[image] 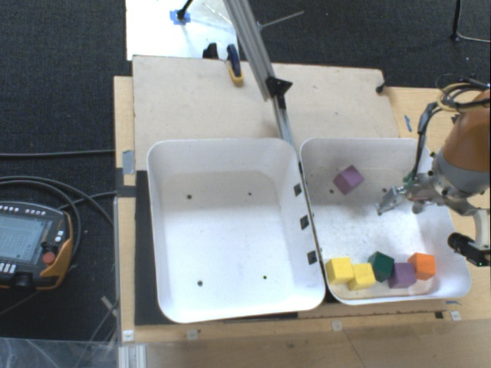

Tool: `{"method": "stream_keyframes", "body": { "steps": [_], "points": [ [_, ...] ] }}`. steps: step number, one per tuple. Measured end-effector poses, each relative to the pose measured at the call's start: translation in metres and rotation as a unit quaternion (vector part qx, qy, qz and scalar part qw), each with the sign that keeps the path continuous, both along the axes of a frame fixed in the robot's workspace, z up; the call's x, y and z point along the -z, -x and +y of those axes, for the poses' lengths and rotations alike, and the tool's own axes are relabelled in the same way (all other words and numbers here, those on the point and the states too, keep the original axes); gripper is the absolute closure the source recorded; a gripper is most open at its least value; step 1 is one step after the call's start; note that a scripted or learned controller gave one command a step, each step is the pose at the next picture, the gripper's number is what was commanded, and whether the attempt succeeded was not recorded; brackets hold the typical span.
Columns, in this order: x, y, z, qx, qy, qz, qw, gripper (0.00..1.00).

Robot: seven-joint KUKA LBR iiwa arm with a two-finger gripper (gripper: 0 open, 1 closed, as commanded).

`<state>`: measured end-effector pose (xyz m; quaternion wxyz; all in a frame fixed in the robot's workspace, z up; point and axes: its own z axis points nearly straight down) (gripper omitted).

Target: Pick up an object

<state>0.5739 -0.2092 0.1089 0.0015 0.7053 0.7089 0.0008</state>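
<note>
In the right bin (367, 143), a purple cube (348, 179) lies alone near the back. Along the front wall sits a row of blocks: two yellow ones (340, 269) (362, 276), a dark green one (381, 265), a purple one (402, 274) and an orange one (422, 264). My gripper (389, 200) hangs over the right side of this bin, to the right of and slightly nearer than the lone purple cube and apart from it. Its fingers look open with nothing between them.
The left bin (222, 150) touches the right bin along a shared wall with black clips. A slanted metal pole (253, 37) crosses the back board. A blue and yellow clamp (234, 61) lies behind it. A teach pendant (31, 244) rests on the floor at the left.
</note>
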Motion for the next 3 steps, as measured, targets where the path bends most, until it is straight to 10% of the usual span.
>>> {"method": "stream_keyframes", "body": {
  "steps": [1,2,3],
  "points": [
    [0.018,-0.061,0.082,-0.005,-0.0016,-0.002,1.0000,0.00],
    [0.017,-0.091,0.088,0.002,0.0005,0.033,0.9995,0.00],
    [0.015,-0.095,0.090,0.002,0.0027,0.034,0.9994,0.00]
  ]
}}
